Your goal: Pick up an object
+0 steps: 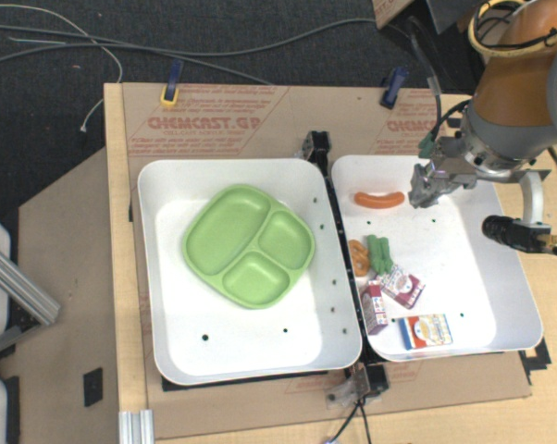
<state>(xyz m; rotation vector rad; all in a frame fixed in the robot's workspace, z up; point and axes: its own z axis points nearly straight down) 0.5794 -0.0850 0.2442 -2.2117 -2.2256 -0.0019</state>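
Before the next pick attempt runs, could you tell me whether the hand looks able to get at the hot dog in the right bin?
Probably yes. The hand hangs just right of the hot dog, which lies alone on bare floor of the right bin, apart from the other items.

Two bins sit side by side on the bench; the left bin (pixel 158 248) holds a divided plate (pixel 249 245) near its middle; the right bin (pixel 501 285) holds a sausage (pixel 379 199) toward its far left corner — the gripper (pixel 428 190) just to its right; nearer the camera, along the left wall, lie a carrot (pixel 358 256), a bean pod (pixel 380 252), two packets (pixel 389 296) and — nearest — a small carton (pixel 427 330).
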